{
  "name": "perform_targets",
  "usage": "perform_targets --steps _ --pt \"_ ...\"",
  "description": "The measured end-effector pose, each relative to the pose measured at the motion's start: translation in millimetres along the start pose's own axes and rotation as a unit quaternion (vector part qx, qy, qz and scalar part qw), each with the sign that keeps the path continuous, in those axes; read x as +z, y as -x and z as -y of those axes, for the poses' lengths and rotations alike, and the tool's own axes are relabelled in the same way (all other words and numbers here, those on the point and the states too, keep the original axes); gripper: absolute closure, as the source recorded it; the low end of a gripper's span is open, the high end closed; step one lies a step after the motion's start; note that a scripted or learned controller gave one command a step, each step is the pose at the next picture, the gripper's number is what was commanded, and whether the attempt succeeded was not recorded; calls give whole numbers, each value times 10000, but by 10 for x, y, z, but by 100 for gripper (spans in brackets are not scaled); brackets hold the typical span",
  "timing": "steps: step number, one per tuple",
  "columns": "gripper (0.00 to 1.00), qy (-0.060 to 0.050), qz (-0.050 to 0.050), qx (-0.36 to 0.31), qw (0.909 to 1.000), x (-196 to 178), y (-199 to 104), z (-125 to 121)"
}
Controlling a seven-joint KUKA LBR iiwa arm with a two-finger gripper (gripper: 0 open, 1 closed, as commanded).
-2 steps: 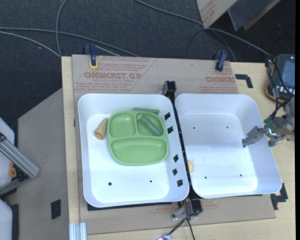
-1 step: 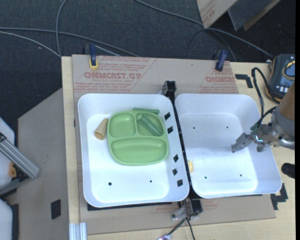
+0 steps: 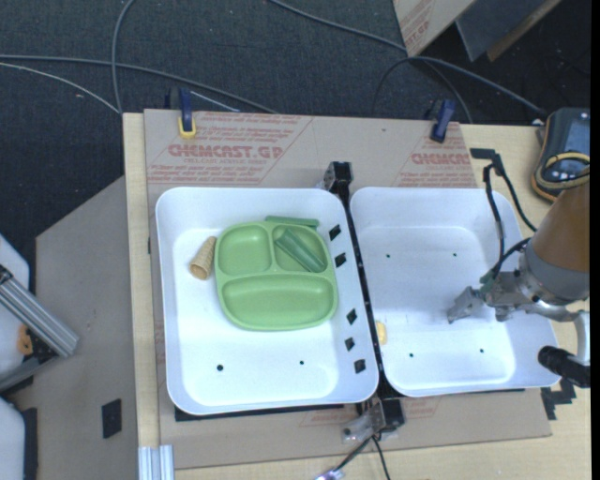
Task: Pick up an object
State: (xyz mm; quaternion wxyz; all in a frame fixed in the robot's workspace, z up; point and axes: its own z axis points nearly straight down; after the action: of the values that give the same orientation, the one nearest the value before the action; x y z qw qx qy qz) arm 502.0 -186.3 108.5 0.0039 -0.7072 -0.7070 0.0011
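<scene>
Camera view: we see the claw (image 3: 461, 308) low in the right bin (image 3: 422, 370) (fingers unclear), green plate (image 3: 277, 300) far left of it.

We see a brown board (image 3: 281, 150) printed with red lettering, clamped at its far edge by blue clips (image 3: 187, 105). Around it lies dark carpet (image 3: 66, 122) crossed by thin cables (image 3: 117, 56), with cardboard (image 3: 427, 19) at the top.

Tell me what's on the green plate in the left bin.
A dark green piece lies in the upper right compartment of the plate; the other two compartments look bare. A cone rests beside its left rim, in the left bin. Whatever is beneath the plate is covered.
</scene>
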Motion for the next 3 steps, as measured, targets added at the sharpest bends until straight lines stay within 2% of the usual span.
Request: perform_targets --steps 1,2,3 --pt "0 15 4 -1 10000 250 -7 1" --pt "100 32 8 -1 10000 127 -4 -7" --pt "100 66 28 -8 10000 -492 -69 -36"
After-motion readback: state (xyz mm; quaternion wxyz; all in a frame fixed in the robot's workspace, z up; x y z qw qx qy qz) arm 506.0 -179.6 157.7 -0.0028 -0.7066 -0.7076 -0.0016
